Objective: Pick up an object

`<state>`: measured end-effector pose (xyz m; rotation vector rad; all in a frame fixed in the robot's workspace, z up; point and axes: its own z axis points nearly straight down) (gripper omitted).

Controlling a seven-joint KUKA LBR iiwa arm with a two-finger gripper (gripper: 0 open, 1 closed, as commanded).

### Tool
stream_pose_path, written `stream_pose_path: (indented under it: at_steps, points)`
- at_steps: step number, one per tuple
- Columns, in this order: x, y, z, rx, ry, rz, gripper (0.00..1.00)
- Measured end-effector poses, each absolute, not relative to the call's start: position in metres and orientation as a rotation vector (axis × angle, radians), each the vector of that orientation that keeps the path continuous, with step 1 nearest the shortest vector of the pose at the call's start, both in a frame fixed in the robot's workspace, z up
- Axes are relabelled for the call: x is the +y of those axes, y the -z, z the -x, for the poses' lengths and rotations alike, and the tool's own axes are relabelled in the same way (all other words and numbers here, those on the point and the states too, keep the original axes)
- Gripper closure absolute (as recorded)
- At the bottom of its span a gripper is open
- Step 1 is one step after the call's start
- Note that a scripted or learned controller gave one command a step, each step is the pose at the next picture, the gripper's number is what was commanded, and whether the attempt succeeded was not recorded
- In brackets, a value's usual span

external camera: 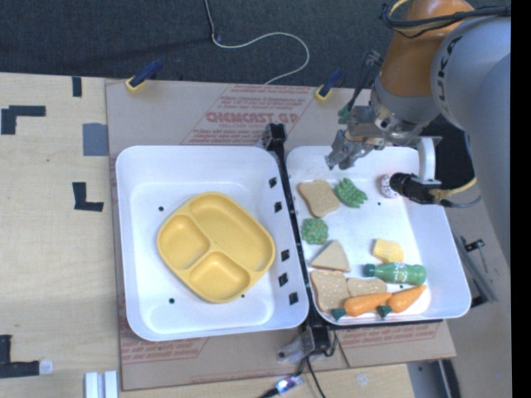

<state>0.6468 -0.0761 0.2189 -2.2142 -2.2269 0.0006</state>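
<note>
Claw (342, 157) hung over the far end of the right bin (440, 247), above the toy food; you couldn't tell its state from this angle.

Your nearest picks were a bread slice (318, 196) and a green leafy piece (351, 193), just beside each other below the claw, w/ broccoli (314, 230) near. Risk, as I judged it: coming down btwn them would nudge one aside or catch two at once; flat bread gave little to pinch. The bin's far wall and the divider (282, 214) sat close, so room to the left was tight. More open floor lay mid-bin; the left bin (141, 222) held a yellow tray (216, 245).
</note>
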Motion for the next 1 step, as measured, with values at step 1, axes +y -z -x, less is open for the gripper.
stream_pose_path:
  at_steps: [1]
  points:
    - [-0.0179,-0.2295,-0.6567,-2.229,0.002,2.212,1.0]
